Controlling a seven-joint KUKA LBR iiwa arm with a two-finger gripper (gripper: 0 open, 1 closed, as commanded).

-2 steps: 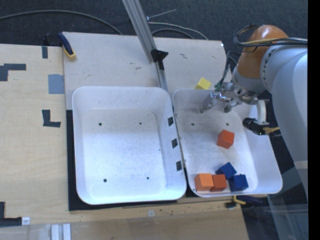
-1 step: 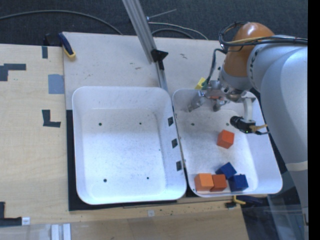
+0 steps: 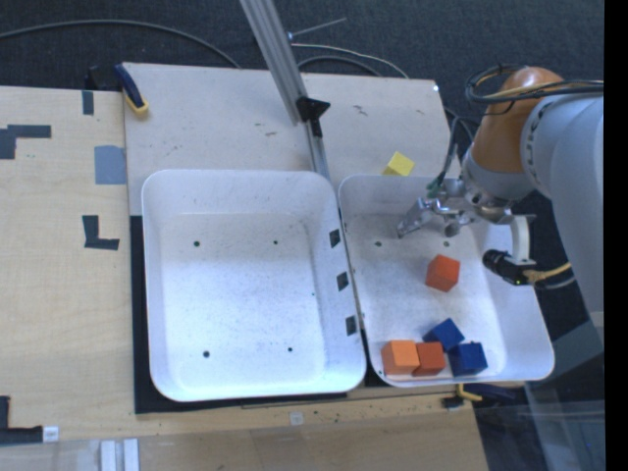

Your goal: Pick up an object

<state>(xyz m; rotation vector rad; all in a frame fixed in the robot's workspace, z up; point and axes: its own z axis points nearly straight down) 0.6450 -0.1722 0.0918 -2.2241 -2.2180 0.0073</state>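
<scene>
My gripper point(image 3: 427, 229) hangs over the upper part of the right bin point(image 3: 368, 263), open, with nothing between its fingers. An orange-red cube point(image 3: 443, 272) lies alone in the bin, just below and slightly right of the gripper, apart from it. Along the bin's near edge sit two orange blocks point(image 3: 413, 358) side by side, with a blue block point(image 3: 445, 333) behind them and another blue block point(image 3: 468, 358) to their right.
A yellow block point(image 3: 398, 165) lies on the bench just beyond the right bin's far rim. The left bin point(image 3: 157, 263) stands beside it. A slanted metal rail point(image 3: 280, 57) reaches down to the bins' shared far corner. A blue and yellow clamp point(image 3: 130, 89) sits far left.
</scene>
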